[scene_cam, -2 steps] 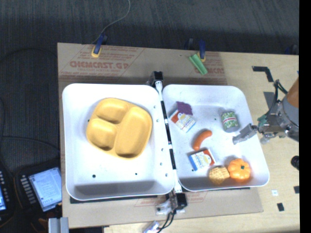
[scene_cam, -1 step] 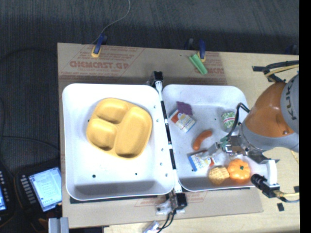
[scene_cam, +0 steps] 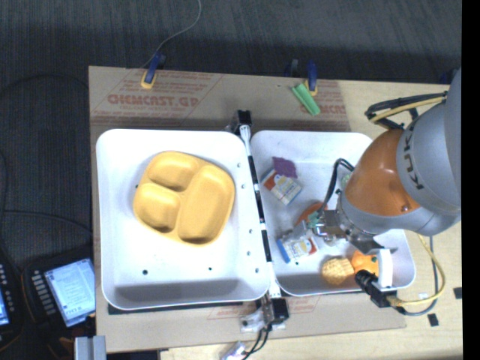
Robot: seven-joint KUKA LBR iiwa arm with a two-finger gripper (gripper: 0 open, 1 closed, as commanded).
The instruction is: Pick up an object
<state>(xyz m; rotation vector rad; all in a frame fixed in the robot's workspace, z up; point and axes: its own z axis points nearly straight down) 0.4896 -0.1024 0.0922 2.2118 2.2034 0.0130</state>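
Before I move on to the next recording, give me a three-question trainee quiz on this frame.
1. True or false: the large yellow sectioned tray lies in the left bin.
2. Which bin is the arm reaching over? A) the left bin B) the right bin C) neither
3. Fill in: the purple piece lies nearer the bin's ____ edge than the small yellow item does (far or near, as the camera sees it).

Key: 1 true. 2 B. 3 far. The arm hides much of the right bin, so what lies under it cannot be judged.
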